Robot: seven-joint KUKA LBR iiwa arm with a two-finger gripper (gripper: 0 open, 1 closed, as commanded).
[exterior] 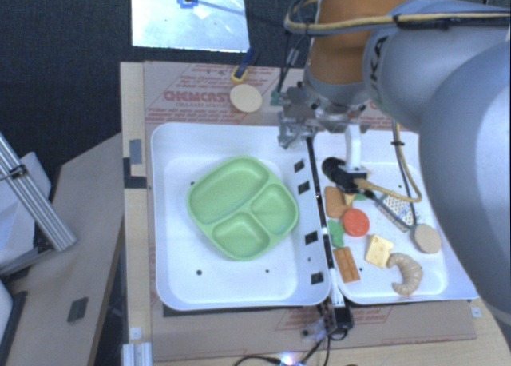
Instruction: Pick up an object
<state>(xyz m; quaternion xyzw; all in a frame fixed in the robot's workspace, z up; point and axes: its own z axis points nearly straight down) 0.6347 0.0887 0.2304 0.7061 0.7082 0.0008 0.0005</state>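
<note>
Camera view, read from the lower edge upward, shows us a pale croissant (407,272), a yellow block (378,250) and a red disc (356,222) loose in the right bin (371,286) — scattered, we judge, as picking targets — all below and right of the gripper (294,133), which hangs over the bins' divider, its clench or release beyond our telling.

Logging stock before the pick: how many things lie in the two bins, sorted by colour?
Green: 2, divided plate and small piece
Orange-brown: 2, upper cracker and lower cracker
Red: 1, disc
Yellow: 1, block
Tan: 2, round piece and curved piece
Metal: 1, utensil
Total: 9
</note>
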